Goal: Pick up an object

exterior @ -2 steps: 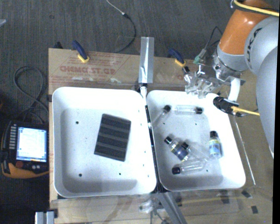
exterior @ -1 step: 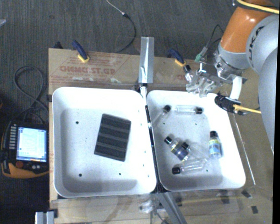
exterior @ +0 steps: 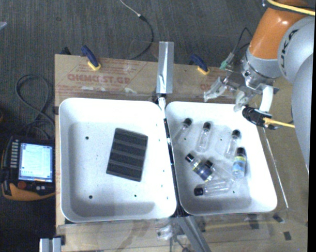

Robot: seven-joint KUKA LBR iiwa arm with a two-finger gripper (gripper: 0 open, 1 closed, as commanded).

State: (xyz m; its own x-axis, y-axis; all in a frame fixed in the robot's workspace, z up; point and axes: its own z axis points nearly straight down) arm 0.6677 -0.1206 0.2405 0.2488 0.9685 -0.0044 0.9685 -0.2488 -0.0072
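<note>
Several small clear vials with black caps lie in the right bin (exterior: 259, 201): one at the upper left (exterior: 185, 128), one beside it (exterior: 204, 135), one further right (exterior: 232, 142). More vials (exterior: 200, 167) cluster lower down, some touching each other. A black ridged rectangular block (exterior: 127, 154) lies flat in the left bin (exterior: 72, 197). My gripper (exterior: 227, 95) hangs over the far rim of the right bin, above and behind the vials. It stands open with nothing between its fingers (exterior: 213, 91).
A metal post (exterior: 165, 69) rises at the back between the two bins. Blue and yellow clamps (exterior: 90, 57) hold the board at the rear. A teach pendant (exterior: 30, 167) sits to the left of the bench. The arm's orange band (exterior: 275, 29) fills the upper right.
</note>
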